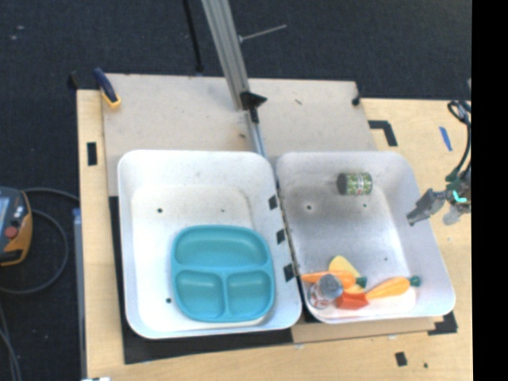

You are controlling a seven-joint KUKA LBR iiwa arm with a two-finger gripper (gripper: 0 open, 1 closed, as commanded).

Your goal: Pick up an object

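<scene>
The left bin point(143, 173) carries a teal divided tray point(224, 273), flat and wide, a poor candidate for a pinch. In the right bin point(397, 181), a small green-banded can point(354, 183) lies on its side near the far wall and is likely to roll when touched. A cluster of orange and red toy pieces point(357, 286) sits crowded at the near wall, risking a multiple or glancing contact. The end effector point(444, 202) hangs at the right rim; its opening cannot be told.
</scene>
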